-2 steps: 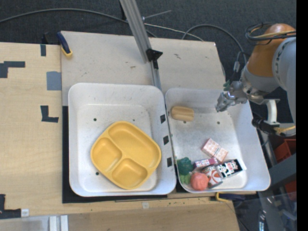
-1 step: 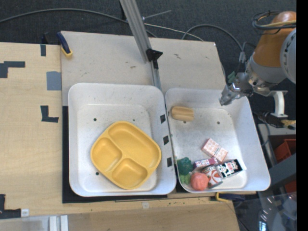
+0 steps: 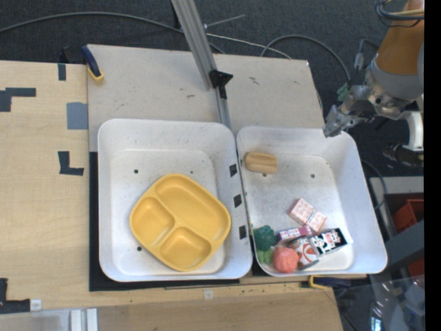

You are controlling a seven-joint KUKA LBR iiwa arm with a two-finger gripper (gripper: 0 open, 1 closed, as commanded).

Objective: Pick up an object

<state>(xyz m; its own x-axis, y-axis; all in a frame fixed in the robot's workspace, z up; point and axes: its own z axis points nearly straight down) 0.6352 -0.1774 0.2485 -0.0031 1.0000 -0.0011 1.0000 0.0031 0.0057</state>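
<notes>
Bread roll [image 3: 261, 162]: tan, oval, smooth crust; lies alone near the back wall of the right bin, well apart from the other bits.
Pink block [image 3: 307, 216]: small, boxy, pale pink w/ lighter squares; mid-right of the right bin floor, just behind the front cluster.
Front cluster: green lump [image 3: 264, 238], dark, crinkly, leafy look; round red-orange ball [image 3: 286, 259], matte, touching the green lump; flat packet [image 3: 319, 241], black/white/pink print, glossy, lying tilted beside the ball. All pressed into the front-left corner area of the right bin.
Right bin [image 3: 362, 185]: shallow white plastic, rounded corners, scuffed floor w/ small dark specks.
Left bin [image 3: 107, 185]: same white plastic, touching the right bin along the middle rim.
Yellow tray [image 3: 180, 221]: smooth plastic, rounded square, three compartments, sits turned at an angle in the left bin's front half.
Gripper [image 3: 335, 126]: grey metal, over the back-right corner of the right bin, at rim level; nothing seen between its fingers; spread or pressed together – can't tell.
Arm [image 3: 400, 47]: grey w/ orange band, comes in from upper right.
Bench [image 3: 158, 81]: pale, worn board behind the bins; grey metal pole [image 3: 196, 33] slants across it.
</notes>
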